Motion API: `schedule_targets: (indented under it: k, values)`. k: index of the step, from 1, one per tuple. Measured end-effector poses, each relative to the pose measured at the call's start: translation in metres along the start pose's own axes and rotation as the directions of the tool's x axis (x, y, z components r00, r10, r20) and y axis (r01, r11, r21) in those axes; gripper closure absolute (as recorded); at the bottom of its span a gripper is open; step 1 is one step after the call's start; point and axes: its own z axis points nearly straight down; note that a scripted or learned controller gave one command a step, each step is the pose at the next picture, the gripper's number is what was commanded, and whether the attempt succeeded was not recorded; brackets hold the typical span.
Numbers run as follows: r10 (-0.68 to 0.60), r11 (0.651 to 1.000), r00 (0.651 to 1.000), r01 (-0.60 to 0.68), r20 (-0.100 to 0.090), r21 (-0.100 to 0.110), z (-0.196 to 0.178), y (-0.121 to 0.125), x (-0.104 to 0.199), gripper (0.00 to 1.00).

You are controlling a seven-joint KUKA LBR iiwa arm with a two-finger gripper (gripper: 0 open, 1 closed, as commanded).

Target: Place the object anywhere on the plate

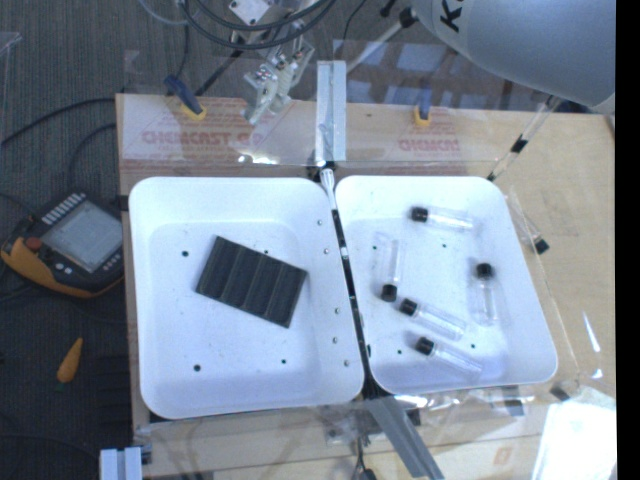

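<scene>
- The gripper [272,80] is hanging high above the bench's far edge, beyond both bins, with nothing showing between its pale fingers [262,96]; they are appearing slightly parted, the pincer looking open and empty.
- Five clear vials with black caps are lying scattered in the right bin [520,258]: one vial near the far wall [440,218], one beside the divider [389,265], one toward the right wall [484,290], and two near the front [432,317] [447,353].
- The dark ribbed plate [251,281] is sitting flat in the left bin [150,268], turned at a slant, with nothing resting on it.
- Judging by this layout, the task is standing at its opening step: no vial is being held, and none is lying on the plate yet.
- The next move is calling for the arm [520,18] to swing over the right bin, come down on one vial with the fingers straddling its narrow body, close, lift, and carry it across the divider to the plate.
- Being round and clear, the vials are looking liable to roll or slip from a poor grasp.
</scene>
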Motion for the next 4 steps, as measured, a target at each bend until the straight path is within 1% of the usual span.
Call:
schedule_targets:
  k: [1, 2, 3, 4]
  values:
    - [0.397, 0.918, 0.918, -0.397, -0.001, 0.000, -0.0002, -0.0093, -0.0117, 1.00]
    - [-0.279, 0.960, 0.960, 0.279, 0.000, -0.001, 0.0006, -0.0094, -0.0117, 1.00]
    - [0.398, 0.917, 0.917, -0.398, -0.002, -0.001, -0.0001, -0.0091, -0.0114, 1.00]
    - [0.108, 0.994, 0.994, -0.108, -0.002, -0.001, -0.0001, -0.0091, -0.0112, 1.00]
